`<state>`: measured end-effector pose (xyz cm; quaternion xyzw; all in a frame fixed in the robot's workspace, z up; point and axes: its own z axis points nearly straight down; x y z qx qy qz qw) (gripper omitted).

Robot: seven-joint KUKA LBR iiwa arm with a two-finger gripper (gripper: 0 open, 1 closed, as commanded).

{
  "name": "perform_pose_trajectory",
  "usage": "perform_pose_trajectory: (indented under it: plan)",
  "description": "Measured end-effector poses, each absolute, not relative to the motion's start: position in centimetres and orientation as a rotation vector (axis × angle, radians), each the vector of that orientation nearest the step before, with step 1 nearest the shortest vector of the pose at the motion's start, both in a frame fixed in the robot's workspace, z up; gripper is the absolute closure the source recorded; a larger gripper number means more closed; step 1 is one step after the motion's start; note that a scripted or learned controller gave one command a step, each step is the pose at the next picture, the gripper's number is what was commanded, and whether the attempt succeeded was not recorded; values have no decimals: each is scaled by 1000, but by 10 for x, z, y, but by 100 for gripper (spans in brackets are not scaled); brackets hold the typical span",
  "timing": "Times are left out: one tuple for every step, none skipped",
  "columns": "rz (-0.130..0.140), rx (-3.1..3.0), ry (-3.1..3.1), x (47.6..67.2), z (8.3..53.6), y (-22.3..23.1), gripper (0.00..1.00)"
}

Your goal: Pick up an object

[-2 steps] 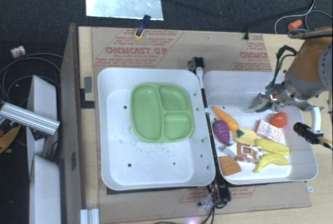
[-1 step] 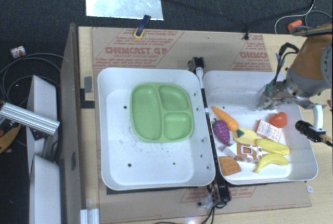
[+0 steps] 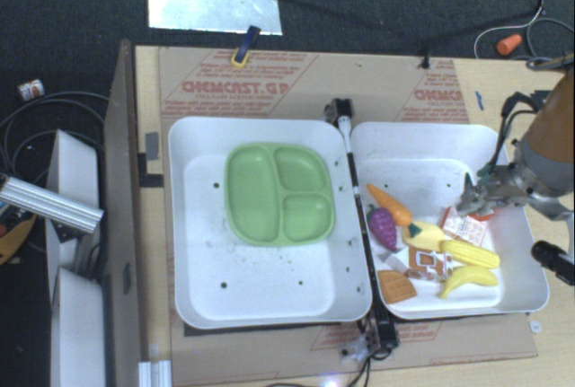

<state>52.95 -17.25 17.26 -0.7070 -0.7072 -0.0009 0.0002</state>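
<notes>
The right bin point(image 3: 422, 152) holds several toy foods: an orange carrot point(image 3: 389, 204), a purple eggplant-like piece point(image 3: 384, 229), a yellow corn cob point(image 3: 468, 252), a yellow banana point(image 3: 467, 280), a tan cookie-like piece point(image 3: 396, 286), an orange-and-white box point(image 3: 428, 263) and a red-and-white packet point(image 3: 466, 226). My gripper point(image 3: 474, 197) reaches in from the right and hangs low just above the red-and-white packet, near the bin's right side. Its tips are too small and blurred to read, and nothing shows between them.
The left bin point(image 3: 202, 197) holds a green divided plate point(image 3: 278, 195). A black divider clamp point(image 3: 341, 114) sits between the bins at the back. Cardboard lies under both bins.
</notes>
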Motion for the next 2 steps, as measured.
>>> perform_pose_trajectory:
  plan:
    - [-8,-2205,-2238,546,185,-64,100]
    - [-2,-2219,-2225,544,184,-72,0]
